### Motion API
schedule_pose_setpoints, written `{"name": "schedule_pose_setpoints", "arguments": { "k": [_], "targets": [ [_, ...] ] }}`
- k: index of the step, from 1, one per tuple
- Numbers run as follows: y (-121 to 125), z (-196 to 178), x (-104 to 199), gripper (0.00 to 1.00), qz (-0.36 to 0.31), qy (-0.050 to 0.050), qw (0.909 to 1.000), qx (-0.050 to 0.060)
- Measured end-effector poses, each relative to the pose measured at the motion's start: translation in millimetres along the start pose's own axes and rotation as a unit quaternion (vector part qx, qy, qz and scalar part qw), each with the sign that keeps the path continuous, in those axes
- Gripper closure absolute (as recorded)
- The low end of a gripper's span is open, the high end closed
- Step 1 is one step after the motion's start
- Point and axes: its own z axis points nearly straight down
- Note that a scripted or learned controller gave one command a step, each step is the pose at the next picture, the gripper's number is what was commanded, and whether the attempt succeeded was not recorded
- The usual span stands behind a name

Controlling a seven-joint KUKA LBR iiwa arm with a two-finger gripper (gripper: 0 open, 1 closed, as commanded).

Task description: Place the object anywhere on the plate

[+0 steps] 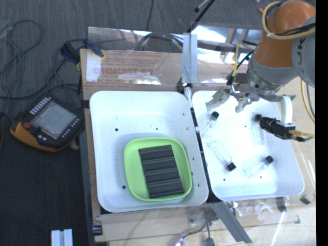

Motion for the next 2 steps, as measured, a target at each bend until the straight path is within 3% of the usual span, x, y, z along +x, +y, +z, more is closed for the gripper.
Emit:
{"name": "schedule_pose_setpoints", "arguments": {
  "k": [1,2],
  "targets": [
    [30,-29,74,0.0,-0.038,-0.001,0.9993,-0.001],
    [65,-58,100,0.0,-0.061,-0.002,0.9982,-0.001]
  ]
}}
